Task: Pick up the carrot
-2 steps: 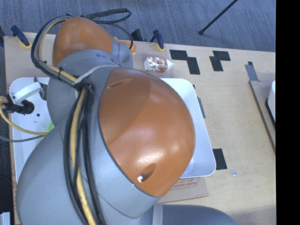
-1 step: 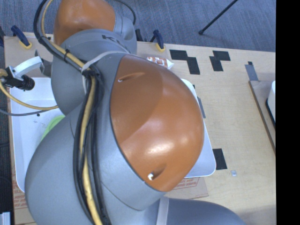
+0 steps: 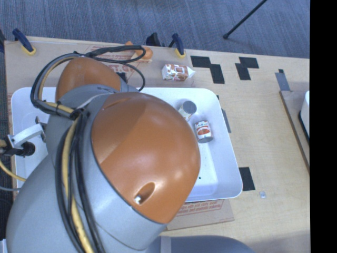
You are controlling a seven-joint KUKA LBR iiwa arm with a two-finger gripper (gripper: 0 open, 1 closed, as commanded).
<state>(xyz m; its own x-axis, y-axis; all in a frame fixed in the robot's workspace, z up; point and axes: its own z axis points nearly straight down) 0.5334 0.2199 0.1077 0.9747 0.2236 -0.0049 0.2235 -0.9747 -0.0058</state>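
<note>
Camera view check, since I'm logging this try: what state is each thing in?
Grey arm with orange band: reaching over the bin, covering most of it.
White shallow bin: flat on the bench.
Small red-labelled can: lying on its side in the bin.
Small wrapped packet: on the bench, outside the bin.

Your arm (image 3: 105, 183) is grey with big glossy orange caps, black and yellow cables running along it. Your bin (image 3: 224, 157) is plain white. The can (image 3: 203, 131) in it has a red-and-white label with a silver lid; the small jar (image 3: 187, 108) beside it looks grey-silver on top. Your packet (image 3: 175, 72) on the bench is white with brown-red print. The bench (image 3: 263, 141) is pale tan wood with black tape patches (image 3: 208, 67). Your clamps (image 3: 23, 41) are blue with yellow tips. The floor (image 3: 131, 7) is blue-grey ribbed carpet. Cardboard (image 3: 202, 210) under the bin is tan with red print.
</note>
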